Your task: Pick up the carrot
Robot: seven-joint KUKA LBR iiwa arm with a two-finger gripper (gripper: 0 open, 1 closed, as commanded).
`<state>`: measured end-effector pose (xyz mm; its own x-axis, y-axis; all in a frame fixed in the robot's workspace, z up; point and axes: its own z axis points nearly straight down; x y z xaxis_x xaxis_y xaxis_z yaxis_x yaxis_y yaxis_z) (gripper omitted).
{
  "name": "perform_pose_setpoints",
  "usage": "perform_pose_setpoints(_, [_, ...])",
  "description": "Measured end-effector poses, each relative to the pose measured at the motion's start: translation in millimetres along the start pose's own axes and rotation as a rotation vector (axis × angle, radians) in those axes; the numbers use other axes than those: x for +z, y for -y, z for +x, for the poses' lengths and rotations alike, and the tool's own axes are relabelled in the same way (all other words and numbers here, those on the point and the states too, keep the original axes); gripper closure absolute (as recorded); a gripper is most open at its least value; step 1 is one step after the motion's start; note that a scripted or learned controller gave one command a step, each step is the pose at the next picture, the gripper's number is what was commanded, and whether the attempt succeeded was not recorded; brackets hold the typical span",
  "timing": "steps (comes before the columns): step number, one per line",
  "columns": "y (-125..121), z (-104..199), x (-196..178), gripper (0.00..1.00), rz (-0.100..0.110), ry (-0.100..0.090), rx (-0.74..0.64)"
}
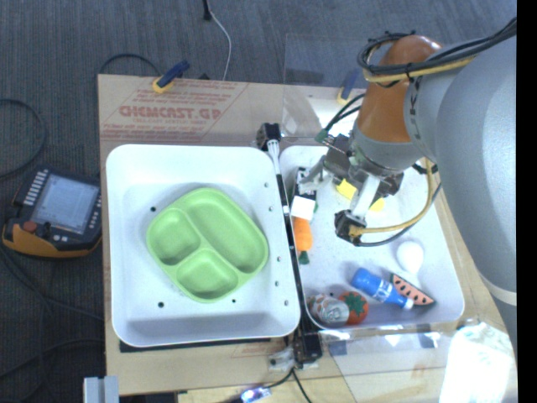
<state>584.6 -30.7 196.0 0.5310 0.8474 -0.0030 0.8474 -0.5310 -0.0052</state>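
Camera view: small orange carrot [302, 236] hugs the white bin's left wall [285, 193]; hand [304, 198], grip unreadable, risks striking that wall.

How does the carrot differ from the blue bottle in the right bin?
The carrot is orange and lies along the bin's left wall; the blue bottle lies tilted nearer the front. The carrot sits just under the gripper; the bottle touches a watermelon slice. Both lie flat in the right bin.

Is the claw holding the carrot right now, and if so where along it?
Cannot tell. The claw sits right above the carrot's upper end by the bin wall, but the view doesn't show the carrot between its fingers.
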Motion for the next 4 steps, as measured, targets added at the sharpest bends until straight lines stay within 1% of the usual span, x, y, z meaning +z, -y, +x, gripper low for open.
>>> perform_pose_setpoints(1, [65, -15, 15, 0.00, 0.003, 0.002, -0.208])
perform_pose_setpoints(2, [-27, -7, 13, 0.00, -0.005, 0.003, -0.119])
perform_pose_setpoints(3, [33, -16, 13, 0.00, 0.001, 0.002, -0.025])
perform_pose_setpoints(4, [55, -31, 14, 0.00, 0.001, 0.004, 0.001])
